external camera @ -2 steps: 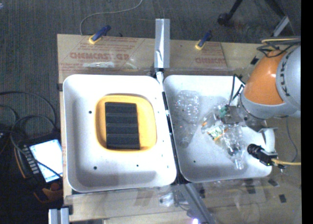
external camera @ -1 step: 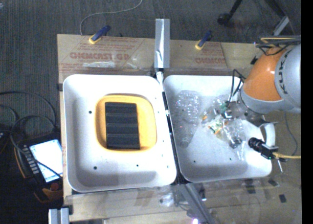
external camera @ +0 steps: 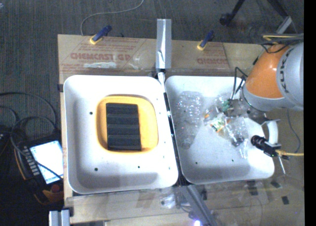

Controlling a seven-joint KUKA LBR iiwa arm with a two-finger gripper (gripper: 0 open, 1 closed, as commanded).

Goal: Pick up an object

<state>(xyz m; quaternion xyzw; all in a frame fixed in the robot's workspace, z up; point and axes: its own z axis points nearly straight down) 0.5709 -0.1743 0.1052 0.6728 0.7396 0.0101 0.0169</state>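
Red print on the brown cardboard sheet (external camera: 123,55) behind the bins reads "CHEMCAST GP", and a fainter patch of the same red lettering near its right end is too blurred to read. Two blue-and-yellow clamps (external camera: 100,34) pin the sheet's far edge to the bench (external camera: 61,96). A grey metal post (external camera: 163,42) stands where the two bins meet. On the arm (external camera: 291,74), the black letters "KU" show on the grey shell, just beside the orange band.

The arm comes in from the right and bends down over the far right corner of the right bin (external camera: 222,173). Its orange section hangs above the bin's rim. The tool (external camera: 238,105) sits low beneath it, at the edge of a crumpled clear wrapper (external camera: 233,127) with green, orange and white scraps. Whether the tool is open or closed cannot be told, and nothing is seen held in it.

A crushed clear plastic bottle (external camera: 186,116) lies lengthwise in the same bin near its left wall, apart from the wrapper. The left bin (external camera: 79,121) holds a rounded yellow tray (external camera: 150,121) at its centre, with a black ridged block (external camera: 123,126) seated inside it.

On the floor to the left, a lit tablet (external camera: 45,160) lies among black cables.
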